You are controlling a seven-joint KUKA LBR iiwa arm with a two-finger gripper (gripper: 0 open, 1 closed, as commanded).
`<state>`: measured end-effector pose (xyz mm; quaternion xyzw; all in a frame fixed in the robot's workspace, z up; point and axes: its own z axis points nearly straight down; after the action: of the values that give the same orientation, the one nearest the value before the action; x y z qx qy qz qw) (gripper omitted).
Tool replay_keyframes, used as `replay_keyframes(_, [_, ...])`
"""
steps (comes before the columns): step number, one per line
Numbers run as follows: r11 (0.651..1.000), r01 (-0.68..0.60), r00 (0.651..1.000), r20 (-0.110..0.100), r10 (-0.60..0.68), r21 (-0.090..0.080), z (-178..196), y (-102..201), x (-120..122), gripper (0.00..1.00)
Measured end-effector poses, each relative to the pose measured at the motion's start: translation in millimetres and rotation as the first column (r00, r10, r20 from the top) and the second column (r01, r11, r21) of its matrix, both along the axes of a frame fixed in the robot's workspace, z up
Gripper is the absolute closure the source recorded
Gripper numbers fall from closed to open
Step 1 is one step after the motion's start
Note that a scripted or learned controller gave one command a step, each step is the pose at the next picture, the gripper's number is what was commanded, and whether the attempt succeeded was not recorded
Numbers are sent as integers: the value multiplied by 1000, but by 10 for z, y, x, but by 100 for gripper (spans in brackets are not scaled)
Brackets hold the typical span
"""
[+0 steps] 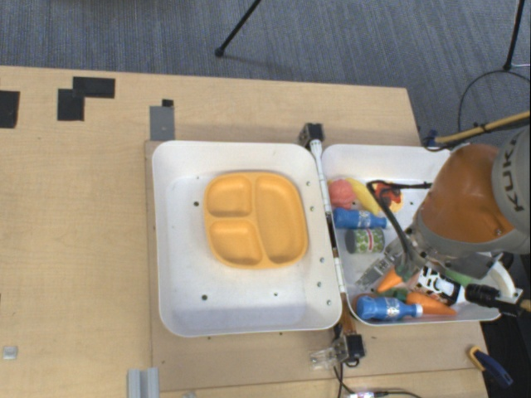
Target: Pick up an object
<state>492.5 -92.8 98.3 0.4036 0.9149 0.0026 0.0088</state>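
Here we judge the two-finger gripper (pixel 397 274) reaching into the right white bin (pixel 412 154) — jaw state indiscernible — toward the orange carrot-shaped toy (pixel 388 282), next needing closure.

Lighting even and bright overhead; soft shadows only. Mild glare on the white bins (pixel 166 247). Focus slightly soft throughout; small items lack fine detail.

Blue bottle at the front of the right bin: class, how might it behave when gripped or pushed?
The blue bottle lies on its side and looks rounded, so it may roll. It seems small plastic, probably light. Its smooth surface could slip, and the carrot crowds it.
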Motion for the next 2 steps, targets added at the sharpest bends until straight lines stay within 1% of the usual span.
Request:
replay_keyframes(1, [1000, 1, 1000, 5, -1, 0, 105, 8, 18, 100])
replay_keyframes(2, [1000, 1, 1000, 4, -1, 0, 104, 7, 17, 0])
